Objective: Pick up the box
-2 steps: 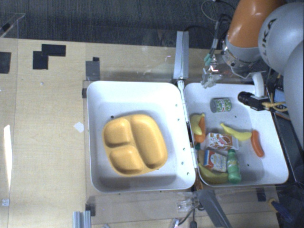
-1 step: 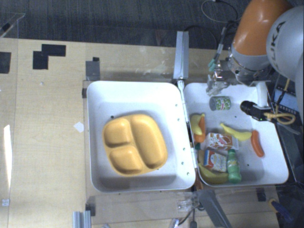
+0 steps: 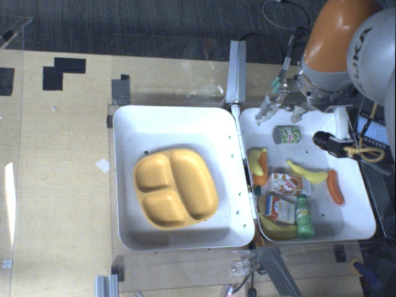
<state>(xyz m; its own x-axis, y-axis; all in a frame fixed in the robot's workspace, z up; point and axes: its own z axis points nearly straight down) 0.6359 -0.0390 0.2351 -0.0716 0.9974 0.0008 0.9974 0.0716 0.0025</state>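
Observation:
Two small printed boxes lie near the front of the right bin [image 3: 352, 221]: a red and white box [image 3: 286, 183] and, just in front of it, a second box [image 3: 282, 210] with a red and blue print. My gripper [image 3: 282, 112] hangs over the bin's back left corner, well behind both boxes. Its fingers [image 3: 265, 114] are spread open with nothing between them. A small green can [image 3: 287, 134] lies just in front of the gripper.
Around the boxes are a yellow banana [image 3: 308, 172], a red sausage [image 3: 335, 187], a green bottle [image 3: 303, 215], a second banana [image 3: 276, 229] under the front box, and a yellow and orange piece [image 3: 258, 164] at the left wall. The left bin [image 3: 124, 166] holds a yellow compartment tray [image 3: 176, 186].

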